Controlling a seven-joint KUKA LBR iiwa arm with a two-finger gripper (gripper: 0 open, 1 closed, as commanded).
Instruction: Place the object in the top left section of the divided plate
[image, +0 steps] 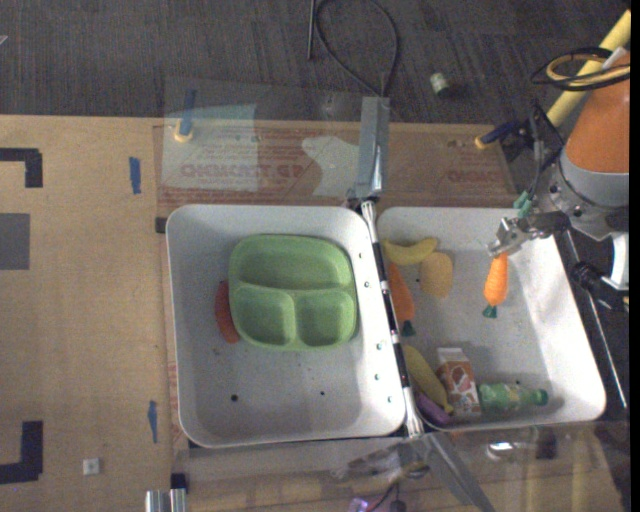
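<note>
A green divided plate (292, 290) lies in the left bin (200, 390), with one wide section at the far side and two smaller ones at the near side, all bare. Over the right bin (565, 360) my gripper (506, 241) is shut on the top end of an orange toy carrot (495, 282). The carrot hangs upright below the fingers, its green tip pointing down. It is well to the right of the plate, across the wall between the bins.
A red-orange piece (225, 312) lies against the plate's left edge. The right bin holds a banana (410, 250), a yellow lump (437, 273), a second carrot (400, 295) by the divider, another banana (422, 372), a juice carton (458, 380) and a green bottle (510, 397).
</note>
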